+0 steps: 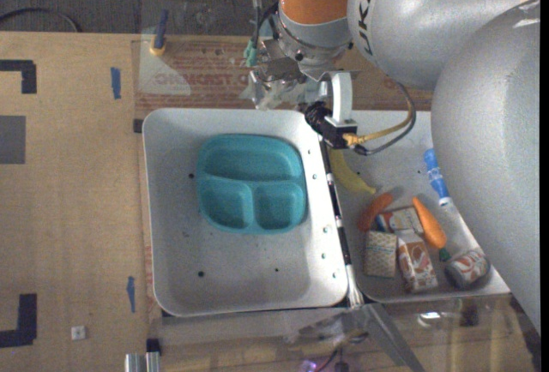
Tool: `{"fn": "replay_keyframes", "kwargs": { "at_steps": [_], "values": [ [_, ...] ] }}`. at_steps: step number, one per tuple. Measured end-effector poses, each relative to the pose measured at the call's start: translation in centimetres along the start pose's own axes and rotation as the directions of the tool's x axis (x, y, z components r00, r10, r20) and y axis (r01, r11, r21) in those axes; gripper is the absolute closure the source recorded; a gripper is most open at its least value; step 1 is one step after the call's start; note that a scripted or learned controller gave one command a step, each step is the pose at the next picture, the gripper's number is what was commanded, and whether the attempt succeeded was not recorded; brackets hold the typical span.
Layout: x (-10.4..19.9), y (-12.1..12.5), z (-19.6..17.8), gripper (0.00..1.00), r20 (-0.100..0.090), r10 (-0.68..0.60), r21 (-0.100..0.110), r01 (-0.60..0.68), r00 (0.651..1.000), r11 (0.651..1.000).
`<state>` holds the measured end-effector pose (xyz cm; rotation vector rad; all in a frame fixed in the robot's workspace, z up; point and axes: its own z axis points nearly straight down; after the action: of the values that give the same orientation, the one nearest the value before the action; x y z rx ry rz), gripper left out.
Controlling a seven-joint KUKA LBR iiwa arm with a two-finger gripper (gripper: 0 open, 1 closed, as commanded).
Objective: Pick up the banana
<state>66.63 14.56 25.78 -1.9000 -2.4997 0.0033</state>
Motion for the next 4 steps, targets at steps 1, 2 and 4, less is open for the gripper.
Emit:
{"fn": "replay_keyframes", "kwargs": {
  "at_steps": [1,2,4],
  "values": [
    [6.9,1.8,-3.3,1.00,0.001,-0.153,-0.006,0.153,0.988,0.988],
    [7.0,-0.8,11.2,1.00,0.000,-0.143,-0.002,0.143,0.990,0.990],
    [2.5,-6.6,16.1,1.00,0.009,-0.187,-0.033,0.187,0.982,0.982]
  ]
}}
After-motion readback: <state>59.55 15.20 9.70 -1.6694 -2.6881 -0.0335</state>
